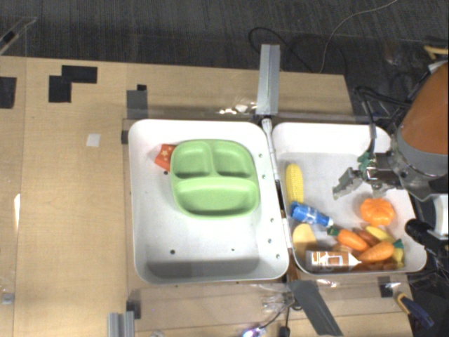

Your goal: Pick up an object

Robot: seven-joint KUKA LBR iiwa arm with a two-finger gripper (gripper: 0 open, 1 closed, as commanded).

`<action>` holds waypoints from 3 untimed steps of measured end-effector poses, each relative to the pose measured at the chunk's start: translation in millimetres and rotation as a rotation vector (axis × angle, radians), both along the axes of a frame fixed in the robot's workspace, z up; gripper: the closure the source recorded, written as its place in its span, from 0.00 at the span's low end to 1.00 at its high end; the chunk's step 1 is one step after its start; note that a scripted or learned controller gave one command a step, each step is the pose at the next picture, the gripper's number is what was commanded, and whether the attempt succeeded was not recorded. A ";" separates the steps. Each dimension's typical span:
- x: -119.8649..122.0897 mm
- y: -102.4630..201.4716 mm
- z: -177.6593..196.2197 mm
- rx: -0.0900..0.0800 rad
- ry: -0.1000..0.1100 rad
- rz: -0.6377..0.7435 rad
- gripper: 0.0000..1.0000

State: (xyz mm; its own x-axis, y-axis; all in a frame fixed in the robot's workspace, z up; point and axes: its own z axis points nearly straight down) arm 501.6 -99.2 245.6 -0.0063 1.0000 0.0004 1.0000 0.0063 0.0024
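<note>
Arm: reaches in from 3 o'clock, wrist low over the right bin (330, 135).
Jaws (346, 183): apart, holding nothing, above bare bin floor.
Orange fruit (377, 210): just at 4 o'clock of the jaws.
Corn cob (295, 182): at 9 o'clock, by the bin's left wall.
Blue bottle (311, 215): below the corn.
Left bin (151, 209): carries a green divided plate (212, 176).

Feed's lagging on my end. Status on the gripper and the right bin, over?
Gripper hovering over right bin, nothing between its fingers. Corn cob and orange fruit lying close by. Green tray in left bin, clear of the arm.
</note>
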 end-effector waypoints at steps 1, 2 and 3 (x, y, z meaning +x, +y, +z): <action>-13.7 -34.6 -150.2 0.000 -0.001 0.031 0.00; -9.4 7.6 -34.8 -0.001 -0.004 0.174 0.00; 28.7 6.7 -155.0 -0.001 -0.017 0.160 0.00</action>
